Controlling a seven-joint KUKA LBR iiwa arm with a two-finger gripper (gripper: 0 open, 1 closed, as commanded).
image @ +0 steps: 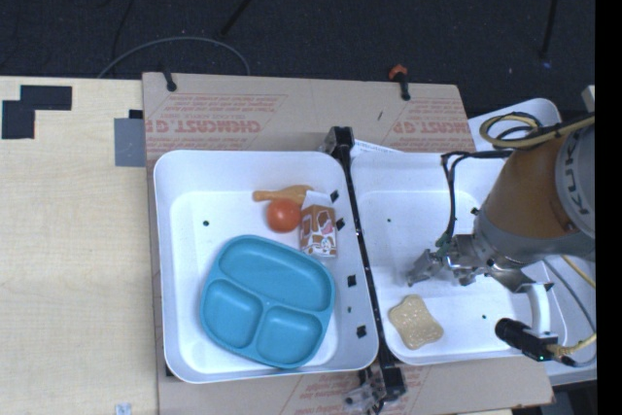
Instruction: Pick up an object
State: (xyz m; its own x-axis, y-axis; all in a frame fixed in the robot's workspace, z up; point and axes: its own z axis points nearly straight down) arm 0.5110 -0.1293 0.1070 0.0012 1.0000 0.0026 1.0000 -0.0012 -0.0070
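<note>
Nearest the lens, low in the right bin [457, 180]: a tan slice of bread [416, 322], flat on the white floor, untouched. Just above it, reaching in from the right, the gripper [428, 265], close to the bread but apart from it; grip state impossible to tell from this angle. Across the divider, in the left bin [180, 209]: a blue sectioned plate [267, 301], with a red tomato [284, 215], an orange carrot [280, 194] and a small printed carton [319, 232] clustered beside its far edge.

Tan bread slice [416, 322], flat, right bin's [457, 178] near edge
</note>
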